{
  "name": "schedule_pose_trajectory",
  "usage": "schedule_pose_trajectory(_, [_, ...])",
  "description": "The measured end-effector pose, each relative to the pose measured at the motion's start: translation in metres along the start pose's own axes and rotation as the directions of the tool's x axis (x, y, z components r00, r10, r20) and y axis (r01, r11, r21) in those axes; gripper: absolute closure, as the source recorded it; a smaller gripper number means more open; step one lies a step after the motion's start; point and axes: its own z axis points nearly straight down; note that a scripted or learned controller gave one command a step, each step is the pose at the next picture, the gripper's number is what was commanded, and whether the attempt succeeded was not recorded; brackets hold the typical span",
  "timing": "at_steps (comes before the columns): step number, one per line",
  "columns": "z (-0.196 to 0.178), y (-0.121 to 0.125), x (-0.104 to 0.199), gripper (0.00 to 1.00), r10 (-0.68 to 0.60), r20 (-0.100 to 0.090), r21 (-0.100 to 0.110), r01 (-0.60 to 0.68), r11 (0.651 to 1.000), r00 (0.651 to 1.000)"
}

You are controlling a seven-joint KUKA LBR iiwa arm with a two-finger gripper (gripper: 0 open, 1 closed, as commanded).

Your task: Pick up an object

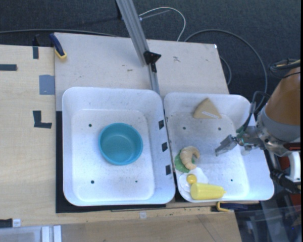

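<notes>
the croissant [189, 157] lies in the right bin [242, 105], near its left wall, resting on a green piece [180, 162]. its long axis runs roughly from 1 to 7 o'clock, the curl opening toward 3 o'clock. from the gripper [225, 145] it lies at about 8 o'clock, near but apart. the gripper hovers over bare bin floor, gripping nothing; whether it is spread or closed cannot be told. a yellow bottle [207, 190] lies at the croissant's 5 o'clock, a tan wedge [207, 109] at 1 o'clock.
</notes>
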Motion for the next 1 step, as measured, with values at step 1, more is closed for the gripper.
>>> schedule_pose_trajectory(1, [0.0000, 0.0001, 0.0002, 0.00, -0.001, 0.000, 0.000, 0.001, 1.000, 1.000])
